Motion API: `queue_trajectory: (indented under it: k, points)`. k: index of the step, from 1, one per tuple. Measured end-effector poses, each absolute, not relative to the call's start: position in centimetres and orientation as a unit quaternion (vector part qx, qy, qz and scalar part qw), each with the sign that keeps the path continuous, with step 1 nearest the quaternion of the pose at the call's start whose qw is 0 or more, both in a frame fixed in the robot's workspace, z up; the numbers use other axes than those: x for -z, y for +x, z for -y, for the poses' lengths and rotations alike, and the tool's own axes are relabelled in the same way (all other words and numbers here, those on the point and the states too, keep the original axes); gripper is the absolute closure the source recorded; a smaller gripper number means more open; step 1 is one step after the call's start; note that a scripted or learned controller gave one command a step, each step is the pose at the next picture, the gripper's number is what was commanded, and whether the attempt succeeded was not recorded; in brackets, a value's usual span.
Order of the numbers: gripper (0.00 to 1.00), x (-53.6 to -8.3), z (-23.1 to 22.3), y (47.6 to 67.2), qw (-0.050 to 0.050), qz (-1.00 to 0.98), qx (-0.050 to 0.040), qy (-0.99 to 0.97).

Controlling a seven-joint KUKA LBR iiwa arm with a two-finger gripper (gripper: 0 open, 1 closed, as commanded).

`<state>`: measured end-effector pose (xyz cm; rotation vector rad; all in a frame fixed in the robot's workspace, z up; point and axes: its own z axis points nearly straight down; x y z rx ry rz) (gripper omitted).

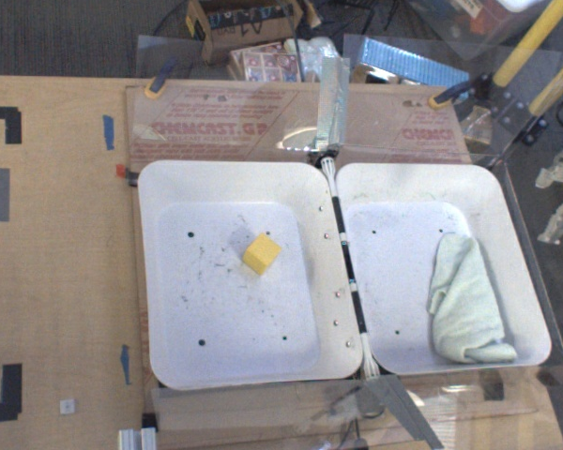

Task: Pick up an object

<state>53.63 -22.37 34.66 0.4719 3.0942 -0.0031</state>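
A small yellow block (261,254) lies near the middle of the left white bin (169,345), tilted so one corner points down. A crumpled pale green cloth (465,298) lies along the right side of the right white bin (394,345), stretching from mid-bin to its front right corner.
A narrow ridge (347,270) with small fasteners divides the two bins. A clear plastic sheet (291,125) and orange clamps (155,87) sit behind the bins. The wooden bench (56,251) extends to the left. Clutter and yellow poles (535,31) stand beyond the back edge.
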Motion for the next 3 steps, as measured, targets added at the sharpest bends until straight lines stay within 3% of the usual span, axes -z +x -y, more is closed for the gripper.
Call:
queue_trajectory:
  k: [1,2,3]
  points:
    - [0.0,-22.6,16.7,49.0,0.002,-1.0,-0.0001,0.026]
    - [0.0,-29.2,22.4,48.1,0.005,-0.974,0.002,-0.226]
    - [0.0,-27.1,11.9,50.9,0.003,-0.939,0.0003,-0.345]
